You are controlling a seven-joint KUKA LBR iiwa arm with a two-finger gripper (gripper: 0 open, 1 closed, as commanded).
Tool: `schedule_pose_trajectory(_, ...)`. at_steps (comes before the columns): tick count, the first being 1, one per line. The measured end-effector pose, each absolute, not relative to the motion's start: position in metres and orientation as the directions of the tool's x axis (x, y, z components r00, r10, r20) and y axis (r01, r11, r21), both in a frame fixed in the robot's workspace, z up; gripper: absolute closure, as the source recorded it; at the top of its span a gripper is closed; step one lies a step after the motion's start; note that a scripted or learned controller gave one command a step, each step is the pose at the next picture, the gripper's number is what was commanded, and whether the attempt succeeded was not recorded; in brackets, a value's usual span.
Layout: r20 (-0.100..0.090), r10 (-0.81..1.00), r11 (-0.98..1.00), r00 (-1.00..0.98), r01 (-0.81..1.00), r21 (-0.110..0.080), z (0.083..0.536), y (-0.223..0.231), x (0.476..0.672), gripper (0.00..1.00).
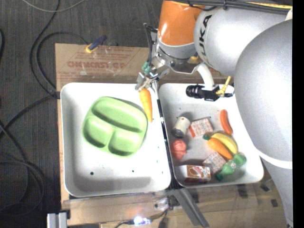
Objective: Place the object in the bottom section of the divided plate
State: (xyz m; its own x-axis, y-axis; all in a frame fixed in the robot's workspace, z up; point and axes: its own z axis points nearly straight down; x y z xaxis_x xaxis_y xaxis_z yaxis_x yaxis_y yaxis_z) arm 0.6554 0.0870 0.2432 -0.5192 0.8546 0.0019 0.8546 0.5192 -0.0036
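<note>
We see the pincer point(146, 81) closed on the top end of a carrot point(146, 104), which hangs from it with the tip pointing down. The carrot is above the right side of the left bin point(71, 175), close to the wall shared with the right bin point(256, 175), and just beside the right rim of the green divided plate point(115, 125). So we judge that the carry step is in hand: the carrot is taken up but not yet placed.

The plate lies in the middle of the left bin, turned at a slant. It has one long section toward the far edge of the desk and two smaller sections toward the near edge. Which of these counts as the bottom section we cannot tell for sure. The next move calls for carrying the carrot left and toward the near edge, over that section, lowering it, and only then opening the pincer.
</note>
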Motion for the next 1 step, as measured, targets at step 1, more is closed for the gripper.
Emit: schedule_pose_trajectory(1, 0.001, 0.855, 0.519, -0.519, 0.855, -0.004, 0.2434, 0.0866, 0.6555, 0.00)
